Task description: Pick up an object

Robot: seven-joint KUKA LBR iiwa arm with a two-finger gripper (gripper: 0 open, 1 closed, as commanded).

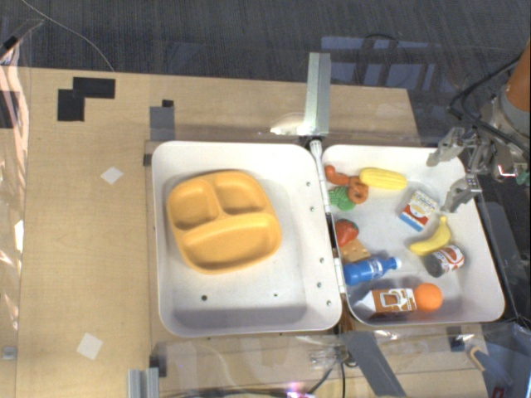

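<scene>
Target candidates all sit in the right bin (489,293): banana (432,240) near centre-right, small carton (418,210) just at its 11 o'clock, corn cob (382,177) further toward 10, can (446,259) touching-close at its 5 o'clock. Orange (428,297) and brown box (392,301) lie along the bin's 6 o'clock wall, blue bottle (369,269) at 7, strawberry (346,232) and mixed veg against the 9 o'clock wall.

My gripper (459,171) hangs over the bin's 1 o'clock corner, fingers spread wide, nothing between them. Judging by that, I'm staged above the rim before a descent.

Banana looks the best bet: it's closest below me, toward 7 o'clock, with bare floor on its 9 o'clock side. Can crowds one end; the 3 o'clock wall is near, so finger clearance there is tight.

Left bin (191,313) carries a yellow divided plate (221,220), with open floor toward 6 o'clock.
</scene>
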